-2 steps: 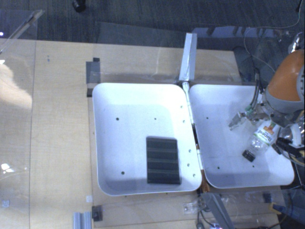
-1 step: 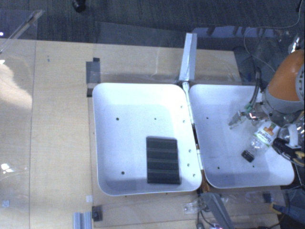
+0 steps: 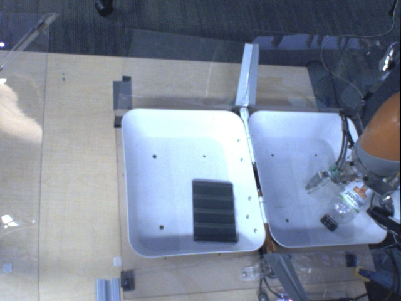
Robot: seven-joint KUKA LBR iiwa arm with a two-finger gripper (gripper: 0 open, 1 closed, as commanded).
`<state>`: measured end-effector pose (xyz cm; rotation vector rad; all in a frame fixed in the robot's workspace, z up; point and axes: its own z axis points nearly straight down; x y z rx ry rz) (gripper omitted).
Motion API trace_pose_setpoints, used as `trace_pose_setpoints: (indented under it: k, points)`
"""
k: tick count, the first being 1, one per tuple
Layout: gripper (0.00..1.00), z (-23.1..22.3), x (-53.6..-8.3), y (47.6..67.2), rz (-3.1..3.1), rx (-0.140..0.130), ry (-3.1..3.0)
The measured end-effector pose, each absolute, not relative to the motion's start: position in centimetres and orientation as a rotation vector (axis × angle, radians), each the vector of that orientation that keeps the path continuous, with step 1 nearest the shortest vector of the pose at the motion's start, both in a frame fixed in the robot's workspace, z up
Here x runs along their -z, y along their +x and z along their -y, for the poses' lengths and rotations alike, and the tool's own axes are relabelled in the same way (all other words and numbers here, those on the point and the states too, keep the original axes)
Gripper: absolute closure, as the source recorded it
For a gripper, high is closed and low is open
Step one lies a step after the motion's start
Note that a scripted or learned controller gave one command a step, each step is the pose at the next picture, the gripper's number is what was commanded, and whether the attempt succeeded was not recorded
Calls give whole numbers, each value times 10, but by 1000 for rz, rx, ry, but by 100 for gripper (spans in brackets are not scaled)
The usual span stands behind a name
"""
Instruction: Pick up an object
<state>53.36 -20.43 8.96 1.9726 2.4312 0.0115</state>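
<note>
Clear plastic bottle is lying at four o'clock in the right bin; your gripper is reaching beside it, its state unclear. You're approaching; next, centre over the bottle.

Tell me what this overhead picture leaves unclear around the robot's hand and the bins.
- Gripper in the right bin: too small and cluttered to show if it grips anything.
- Clear plastic bottle: see-through, outline blurred, partly under the arm.
- Arm: cut off by the right edge.
- Black ridged block in the left bin: underside hidden.

Grey arm, orange band, dark cables alongside
</note>
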Motion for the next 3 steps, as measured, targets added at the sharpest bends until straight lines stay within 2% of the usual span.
trace_pose_setpoints:
  k: [1, 2, 3]
  points:
    - [100, 203, -102, 537, -2426, -20, 1966]
    - [0, 203, -102, 537, -2426, -20, 1966]
    - [0, 203, -90, 493, -2477, -15, 1909]
